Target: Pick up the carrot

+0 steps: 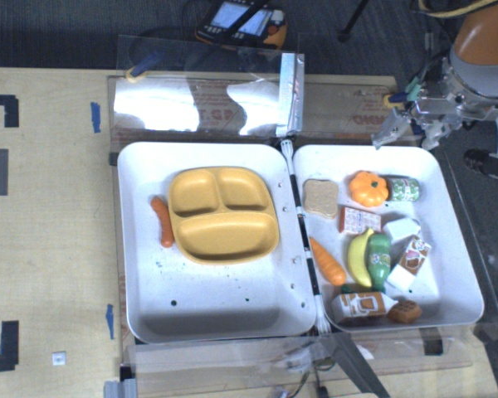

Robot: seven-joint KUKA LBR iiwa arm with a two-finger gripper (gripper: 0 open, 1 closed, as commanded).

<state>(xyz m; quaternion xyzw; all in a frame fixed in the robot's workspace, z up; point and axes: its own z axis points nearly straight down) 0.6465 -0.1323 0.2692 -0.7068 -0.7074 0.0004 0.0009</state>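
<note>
While the gripper (407, 131) is held apparently open and empty beyond the right bin's (461, 247) far edge, approach is pending; descent toward the carrot (327, 260) at its left wall is required.

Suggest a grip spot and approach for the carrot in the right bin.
Grip the carrot at its thicker mid-body, coming straight down from above. It lies flat on a diagonal along the right bin's left wall, beside the banana. Set the jaws across its narrow width; the wall side looks tight, so clearance is a guess.
</note>
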